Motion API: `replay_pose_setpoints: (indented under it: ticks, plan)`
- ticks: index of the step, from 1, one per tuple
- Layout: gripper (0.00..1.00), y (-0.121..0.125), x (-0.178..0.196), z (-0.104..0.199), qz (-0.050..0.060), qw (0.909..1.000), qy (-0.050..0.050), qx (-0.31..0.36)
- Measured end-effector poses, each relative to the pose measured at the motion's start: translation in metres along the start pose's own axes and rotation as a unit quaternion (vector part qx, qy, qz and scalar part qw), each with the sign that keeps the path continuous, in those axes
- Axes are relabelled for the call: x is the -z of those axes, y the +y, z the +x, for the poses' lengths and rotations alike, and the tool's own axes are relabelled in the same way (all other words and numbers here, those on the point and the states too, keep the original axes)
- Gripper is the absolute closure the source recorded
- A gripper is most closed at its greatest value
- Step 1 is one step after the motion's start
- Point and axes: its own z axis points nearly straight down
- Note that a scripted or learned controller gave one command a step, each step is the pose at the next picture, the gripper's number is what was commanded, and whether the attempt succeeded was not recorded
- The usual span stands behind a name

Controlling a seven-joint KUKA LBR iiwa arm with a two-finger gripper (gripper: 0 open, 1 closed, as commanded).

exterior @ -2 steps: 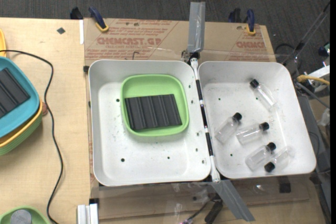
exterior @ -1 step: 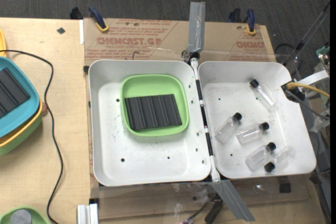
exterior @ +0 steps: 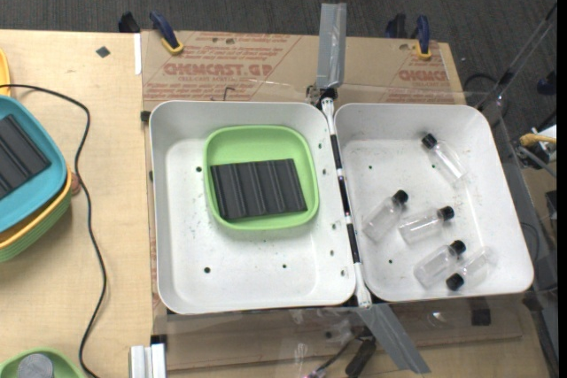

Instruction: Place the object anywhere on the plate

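At the far left edge we see a stack of teal, yellow and green trays [exterior: 35,190], with a black cable [exterior: 89,199] looping over the wooden bench beside it. Next comes the left bin [exterior: 177,279]. In it sits the green plate [exterior: 261,142], toward the bin's back, with a black ribbed mat [exterior: 259,189] covering most of its floor. Behind both bins lies a sheet of cardboard [exterior: 230,66], held by a clamp at each end [exterior: 166,31] [exterior: 422,38], and a grey tape strip [exterior: 331,49] runs up from the seam between the bins. In the right bin [exterior: 496,146] we count five clear vials with black caps. One [exterior: 440,153] lies near the back, two [exterior: 385,212] [exterior: 425,226] lie mid-bin, and two [exterior: 438,259] [exterior: 469,270] lie close together by the front right corner. The two bins' adjoining walls stand between the vials and the plate.
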Motion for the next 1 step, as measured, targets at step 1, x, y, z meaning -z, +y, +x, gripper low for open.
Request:
replay_pose_setpoints:
  ticks: [1]
  plan:
    - [0.00,-0.0020,-0.0226,-0.0080,0.001,1.0000,-0.001,0.000]
